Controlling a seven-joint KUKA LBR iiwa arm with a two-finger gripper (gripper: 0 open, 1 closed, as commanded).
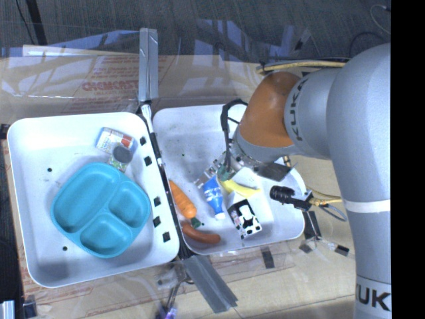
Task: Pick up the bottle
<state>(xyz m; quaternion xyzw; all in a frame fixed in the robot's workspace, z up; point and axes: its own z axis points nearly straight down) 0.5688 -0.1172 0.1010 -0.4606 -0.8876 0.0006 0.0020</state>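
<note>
Gripper [226, 168] hangs just above the bottle [214, 195]; its spread cannot be told.

I see the arm [319, 111] reaching into the right bin [179, 121], its gripper [226, 168] low over a blue-and-white bottle [214, 195] lying beside a carrot [183, 201]. In the left bin [40, 138] sit a blue divided tray [99, 208] and a small jar [116, 143].

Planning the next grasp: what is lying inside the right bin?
A blue-labelled bottle, a carrot, a sausage, a yellow piece and a black-and-white item. The arm covers the bin's right part.
</note>
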